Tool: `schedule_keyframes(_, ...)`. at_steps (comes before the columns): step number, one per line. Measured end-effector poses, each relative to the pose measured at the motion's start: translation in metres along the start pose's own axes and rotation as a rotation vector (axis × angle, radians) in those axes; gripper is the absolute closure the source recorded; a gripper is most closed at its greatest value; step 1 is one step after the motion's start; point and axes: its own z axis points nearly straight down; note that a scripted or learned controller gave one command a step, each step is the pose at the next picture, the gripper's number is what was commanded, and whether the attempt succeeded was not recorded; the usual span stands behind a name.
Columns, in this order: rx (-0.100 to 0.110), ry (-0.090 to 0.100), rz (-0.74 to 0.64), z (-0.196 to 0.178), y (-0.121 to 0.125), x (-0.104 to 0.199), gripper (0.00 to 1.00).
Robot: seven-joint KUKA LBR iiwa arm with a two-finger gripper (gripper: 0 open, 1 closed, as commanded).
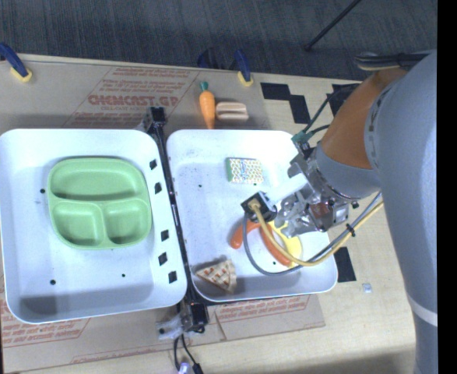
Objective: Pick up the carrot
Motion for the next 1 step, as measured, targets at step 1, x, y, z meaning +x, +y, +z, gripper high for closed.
schedule_keyframes(1,-0.001,0.0,0.0,-0.0003,0.0004,0.0,0.0)
